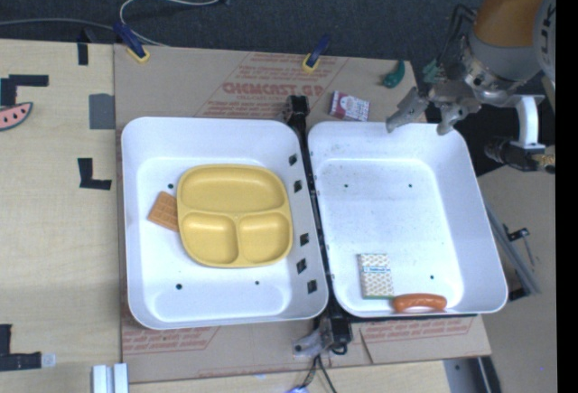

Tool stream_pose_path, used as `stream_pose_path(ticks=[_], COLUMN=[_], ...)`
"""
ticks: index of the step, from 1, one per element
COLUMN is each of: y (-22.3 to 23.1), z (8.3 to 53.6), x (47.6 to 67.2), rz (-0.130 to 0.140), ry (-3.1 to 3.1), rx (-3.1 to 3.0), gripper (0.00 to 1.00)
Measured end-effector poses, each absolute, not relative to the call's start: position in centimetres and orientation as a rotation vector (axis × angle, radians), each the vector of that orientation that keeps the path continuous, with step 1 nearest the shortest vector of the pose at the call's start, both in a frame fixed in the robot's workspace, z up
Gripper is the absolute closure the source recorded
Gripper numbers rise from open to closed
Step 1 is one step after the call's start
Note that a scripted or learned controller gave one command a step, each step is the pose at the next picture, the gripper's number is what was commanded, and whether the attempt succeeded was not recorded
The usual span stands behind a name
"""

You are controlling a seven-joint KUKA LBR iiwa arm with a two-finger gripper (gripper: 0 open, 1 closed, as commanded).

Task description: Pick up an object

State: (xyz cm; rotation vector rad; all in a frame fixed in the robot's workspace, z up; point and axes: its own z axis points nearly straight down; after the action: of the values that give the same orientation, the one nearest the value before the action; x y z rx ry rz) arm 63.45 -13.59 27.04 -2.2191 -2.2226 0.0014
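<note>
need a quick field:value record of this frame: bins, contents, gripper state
left bin: yellow divided plate, upright, with a tan cracker-like piece at its left edge
right bin: small patterned box and an orange hot-dog-like toy, both near the front wall
gripper: open, holding nothing, above the right bin's back rim
bench behind bins: small red-and-white packet
task status: no object picked yet

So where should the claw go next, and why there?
Probably down toward the near corner of the right bin. The claw hangs open over that bin's far edge holding nothing, while a small packet and an orange sausage-shaped toy lie there.
</note>
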Motion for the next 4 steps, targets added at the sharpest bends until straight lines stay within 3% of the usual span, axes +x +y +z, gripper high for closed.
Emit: stream_pose_path(ticks=[1, 2, 3, 4], y=[-10.8, -8.2, -10.4, -9.4], z=[20.2, 18.4, 10.9, 8.6], x=[53.0, 48.7, 48.2, 52.1], rz=[0.003, 0.002, 0.003, 0.0], ry=[-2.22, -2.22, -2.218, -2.221], rx=[-2.219, -2.219, -2.219, -2.221], gripper=[0.0, 0.0, 0.0, 0.0])
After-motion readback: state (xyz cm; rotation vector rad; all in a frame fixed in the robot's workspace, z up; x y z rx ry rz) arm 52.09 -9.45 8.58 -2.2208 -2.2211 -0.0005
